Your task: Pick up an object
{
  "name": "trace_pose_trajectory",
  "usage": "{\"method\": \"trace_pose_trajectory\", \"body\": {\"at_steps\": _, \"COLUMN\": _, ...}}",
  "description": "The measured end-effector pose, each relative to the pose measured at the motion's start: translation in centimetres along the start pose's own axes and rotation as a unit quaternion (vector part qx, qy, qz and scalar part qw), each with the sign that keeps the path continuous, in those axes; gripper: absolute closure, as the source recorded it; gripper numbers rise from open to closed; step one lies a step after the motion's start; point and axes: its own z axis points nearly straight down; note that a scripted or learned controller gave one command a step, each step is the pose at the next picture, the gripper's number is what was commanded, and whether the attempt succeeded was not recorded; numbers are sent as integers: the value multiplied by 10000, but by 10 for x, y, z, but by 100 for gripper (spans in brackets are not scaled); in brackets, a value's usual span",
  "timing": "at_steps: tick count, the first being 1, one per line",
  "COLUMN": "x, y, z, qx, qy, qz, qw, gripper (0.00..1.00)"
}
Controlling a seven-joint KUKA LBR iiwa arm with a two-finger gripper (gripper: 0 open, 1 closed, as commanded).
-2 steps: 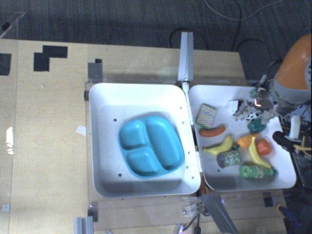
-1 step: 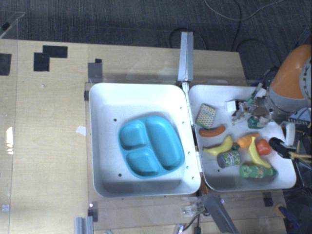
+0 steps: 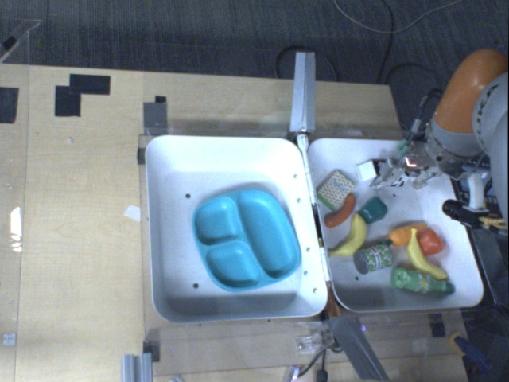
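Plastic toys lie in a loose heap in the right bin (image 3: 469, 289), a shallow white tray with rounded corners. The end effector (image 3: 395, 173) hangs low over that bin's far part, a cluster of grey metal and pale parts; whether it is spread or pressed together cannot be told at this size, and nothing can be seen pinched in it. Just left of it sits a small white block (image 3: 366, 169), and farther left a flat square packet (image 3: 335, 188) with a checked pattern. Nearer the camera from it lie a teal cup (image 3: 372, 208), a reddish sausage (image 3: 340, 210), a curved yellow banana (image 3: 351, 237), a speckled green can (image 3: 373, 257), an orange and red piece (image 3: 419, 238), a second banana (image 3: 422, 259) and a green bottle (image 3: 420, 280) on its side. Well to its left, the left bin (image 3: 171, 173) holds a smooth blue plate (image 3: 246, 239) with three compartments. Both bins rest on a pale wooden bench (image 3: 71, 213).
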Motion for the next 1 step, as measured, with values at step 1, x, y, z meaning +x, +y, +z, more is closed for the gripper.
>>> {"method": "trace_pose_trajectory", "body": {"at_steps": 1, "x": 2, "y": -1, "z": -8, "qx": 35, "qy": 10, "qz": -23, "qw": 10000, "gripper": 100}}
